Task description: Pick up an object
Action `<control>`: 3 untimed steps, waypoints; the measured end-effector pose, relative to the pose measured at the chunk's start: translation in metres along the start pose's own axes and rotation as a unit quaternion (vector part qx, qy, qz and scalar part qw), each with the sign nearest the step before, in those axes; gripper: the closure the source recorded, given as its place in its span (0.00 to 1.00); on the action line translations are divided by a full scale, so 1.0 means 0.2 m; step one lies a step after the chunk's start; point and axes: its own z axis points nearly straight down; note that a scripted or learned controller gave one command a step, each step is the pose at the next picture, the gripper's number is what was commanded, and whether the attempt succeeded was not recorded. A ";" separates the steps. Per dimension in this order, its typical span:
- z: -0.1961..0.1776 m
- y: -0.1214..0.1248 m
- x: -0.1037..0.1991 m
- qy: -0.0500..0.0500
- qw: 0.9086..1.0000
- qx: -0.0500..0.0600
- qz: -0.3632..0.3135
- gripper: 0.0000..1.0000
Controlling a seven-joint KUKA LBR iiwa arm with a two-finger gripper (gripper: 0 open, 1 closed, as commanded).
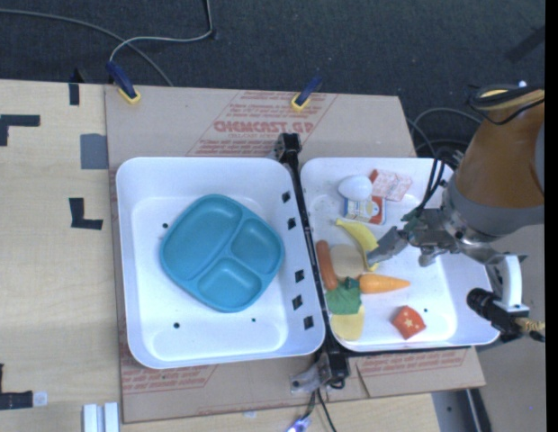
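The right bin [441, 174] holds several toy foods: a yellow banana [356, 234], an orange carrot [385, 284], a red piece [407, 322], a brown sausage [326, 265], a green piece [344, 297] on a yellow one [348, 325], a white ball [355, 187] and a red-and-white packet [391, 185]. My gripper [401, 259] hangs over the middle of this bin, just above the carrot and right of the banana. Its fingers stand apart, one fingertip [375, 257] near the banana's lower end. Nothing sits between them.
A blue divided plate [223, 252] lies in the left bin [135, 241]. A black divider [301, 232] with clips separates the bins. A small carton [364, 210] lies under the white ball. Bare bin floor shows at the right bin's far right.
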 end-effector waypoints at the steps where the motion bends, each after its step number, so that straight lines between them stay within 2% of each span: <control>1: 0.34 0.51 -0.02 0.001 1.000 0.001 0.000 0.00; 2: 0.71 0.52 0.01 -0.001 1.000 -0.002 0.000 0.00; 3: 0.66 0.52 0.01 -0.001 1.000 -0.002 0.000 1.00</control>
